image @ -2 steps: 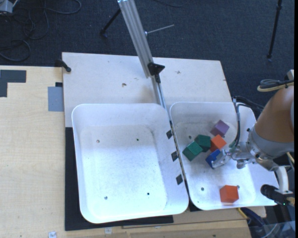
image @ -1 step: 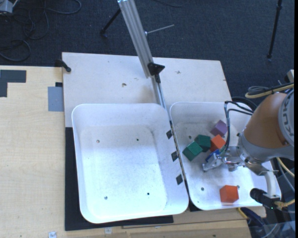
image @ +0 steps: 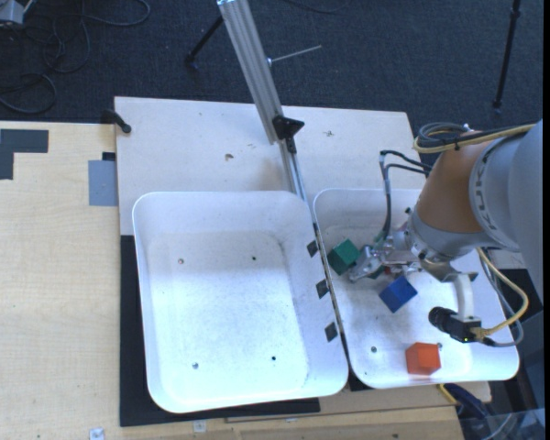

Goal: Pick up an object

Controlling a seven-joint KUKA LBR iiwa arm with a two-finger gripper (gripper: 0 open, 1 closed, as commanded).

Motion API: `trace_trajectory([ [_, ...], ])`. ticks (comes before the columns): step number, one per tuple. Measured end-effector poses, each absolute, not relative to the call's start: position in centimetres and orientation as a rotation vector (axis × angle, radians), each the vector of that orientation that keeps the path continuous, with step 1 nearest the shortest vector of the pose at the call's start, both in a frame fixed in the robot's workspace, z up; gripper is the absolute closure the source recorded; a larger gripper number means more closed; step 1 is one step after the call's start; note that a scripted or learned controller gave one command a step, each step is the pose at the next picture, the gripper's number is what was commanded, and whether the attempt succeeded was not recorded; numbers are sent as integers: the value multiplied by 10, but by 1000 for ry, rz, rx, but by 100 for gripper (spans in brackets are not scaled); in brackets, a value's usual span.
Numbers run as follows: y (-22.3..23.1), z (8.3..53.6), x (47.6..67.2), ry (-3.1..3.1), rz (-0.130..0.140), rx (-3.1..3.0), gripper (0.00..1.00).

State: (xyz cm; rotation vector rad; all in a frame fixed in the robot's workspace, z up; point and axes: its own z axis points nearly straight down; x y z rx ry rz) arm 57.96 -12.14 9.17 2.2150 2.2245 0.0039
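Three small objects lie in the right bin (image: 359,194). A green block (image: 343,254) rests against the bin's left wall. A blue cube (image: 398,293) sits near the middle. An orange cube (image: 423,358) lies by the front edge. My gripper (image: 381,262) hangs low over the bin, reaching in from the right. It is between the green block and the blue cube, close to both. The blue cube lies just below and to the right of it. No object visibly sits inside the gripper. The wrist hides the bin floor behind it.
The left bin (image: 139,211) stands beside the right one, with a divider rail (image: 323,287) between them. A slanted aluminium post (image: 257,71) rises behind the bins. Cables (image: 467,328) trail off the wrist over the right bin's right side.
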Motion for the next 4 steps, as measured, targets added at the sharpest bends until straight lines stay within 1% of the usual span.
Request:
trace_trajectory([
  [1, -125, 92, 558, 2219, 1, 2220, 0],
  [2, -125, 91, 617, 2222, 1, 2219, 0],
  [3, -124, 100, 615, 2230, -6, 2218, 100],
  [4, -123, 109, 614, 2237, -10, 2215, 100],
])
